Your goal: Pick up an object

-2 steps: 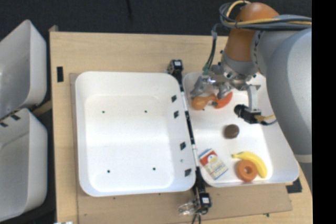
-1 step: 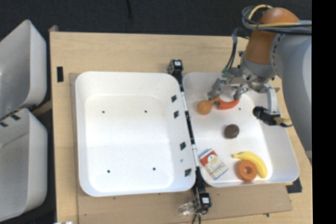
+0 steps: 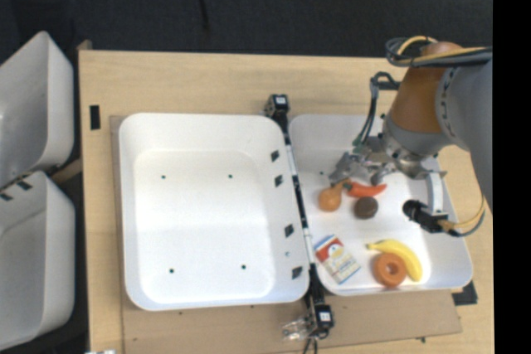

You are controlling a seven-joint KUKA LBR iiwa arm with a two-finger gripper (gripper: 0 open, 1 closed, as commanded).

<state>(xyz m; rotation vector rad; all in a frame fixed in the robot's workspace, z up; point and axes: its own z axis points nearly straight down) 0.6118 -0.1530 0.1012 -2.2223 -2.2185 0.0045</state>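
Down in the right bin (image 3: 460, 261) our pincer (image 3: 362, 172) hovers low over the red-orange pepper-like piece (image 3: 366, 189), and whether it has a grip we cannot tell. We read this as the reach stage, nothing lifted yet. Just beside sit the small orange fruit (image 3: 331, 199) and the dark brown ball (image 3: 365, 208); nearer the front lie the banana (image 3: 397, 250), the orange ring (image 3: 390, 269) and a little carton (image 3: 336, 257) (its red and blue print is too small to read). Next we need a clean close, then a straight lift.
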